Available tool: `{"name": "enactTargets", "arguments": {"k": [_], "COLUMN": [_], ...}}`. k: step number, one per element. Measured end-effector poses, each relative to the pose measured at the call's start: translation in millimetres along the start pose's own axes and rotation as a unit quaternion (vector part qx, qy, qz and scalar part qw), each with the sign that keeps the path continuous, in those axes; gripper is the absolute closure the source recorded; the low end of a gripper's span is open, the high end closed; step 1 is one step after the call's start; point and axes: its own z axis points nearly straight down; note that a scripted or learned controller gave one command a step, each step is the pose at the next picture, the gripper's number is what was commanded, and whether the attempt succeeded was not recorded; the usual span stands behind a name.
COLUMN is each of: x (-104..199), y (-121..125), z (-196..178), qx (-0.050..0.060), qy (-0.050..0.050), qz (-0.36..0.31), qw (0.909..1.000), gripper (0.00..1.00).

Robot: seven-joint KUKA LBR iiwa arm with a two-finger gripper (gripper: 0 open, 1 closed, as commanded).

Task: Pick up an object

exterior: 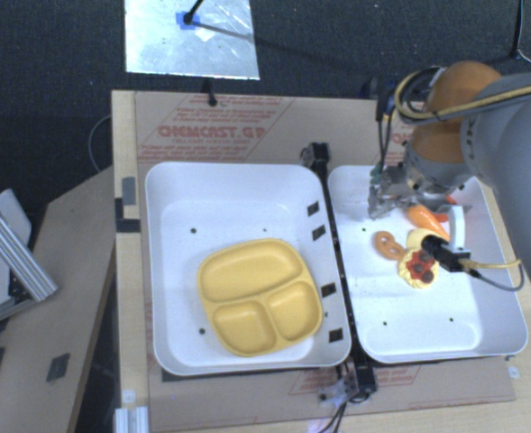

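Hovering low, the gripper [384, 197] is seen above the right bin [427, 327]; its grip state cannot be told; the carrot [425, 217] could be missed.

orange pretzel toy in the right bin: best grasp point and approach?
Probably the outer rim of the orange pretzel, coming straight down from above. It appears to lie flat on the right bin floor, so only its thin edges offer opposing faces. Its left side faces bare floor; the yellow toy crowds its right, and the gripper hangs just above.
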Motion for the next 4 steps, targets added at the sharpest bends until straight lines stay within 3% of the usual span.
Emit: {"name": "enactTargets", "arguments": {"k": [2, 3, 4], "x": [8.4, 8.3, 65.3], "y": [0.5, 1.8, -17.9], "z": [-125.0, -147.8, -135.4], "qx": [-0.001, 0.0, 0.003], "qy": [0.0, 0.0, 0.001], "qz": [0.001, 0.001, -0.001], "qw": [1.0, 1.0, 1.0], "gripper": [1.0, 1.0, 1.0]}}
